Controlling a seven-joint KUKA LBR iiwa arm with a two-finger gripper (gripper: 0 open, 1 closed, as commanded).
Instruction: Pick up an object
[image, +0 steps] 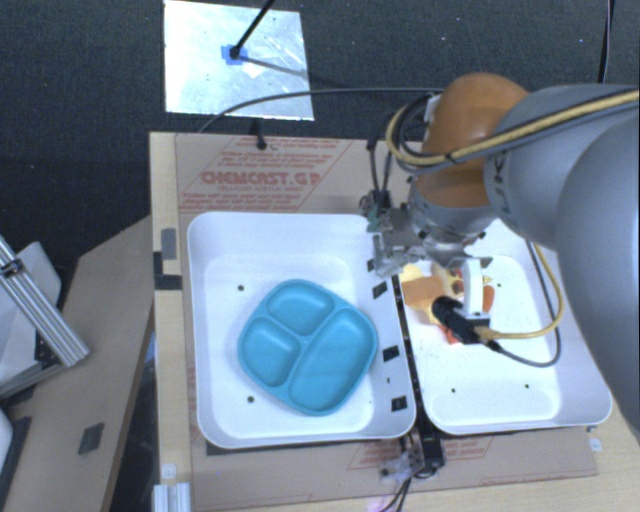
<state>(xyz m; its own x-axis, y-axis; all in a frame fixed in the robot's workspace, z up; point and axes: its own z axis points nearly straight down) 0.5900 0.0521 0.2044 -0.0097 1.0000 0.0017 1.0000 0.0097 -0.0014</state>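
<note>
While the jaws (452, 285) hang over the right bin (520, 400), their opening unclear, orange objects (425, 290) lie beneath.

The 2 white bins (300, 425) look like smooth, slightly glossy plastic. The blue divided plate (308, 345) is matt plastic. Brown cardboard (270, 175) lies beneath, printed red. A crinkled foil-like sheet (237, 60) shines. The arm's orange band (470, 125) is glossy.

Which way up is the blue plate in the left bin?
Right side up. The blue plate lies flat on the floor of the left bin, its three compartments facing the camera, with nothing in them.
</note>
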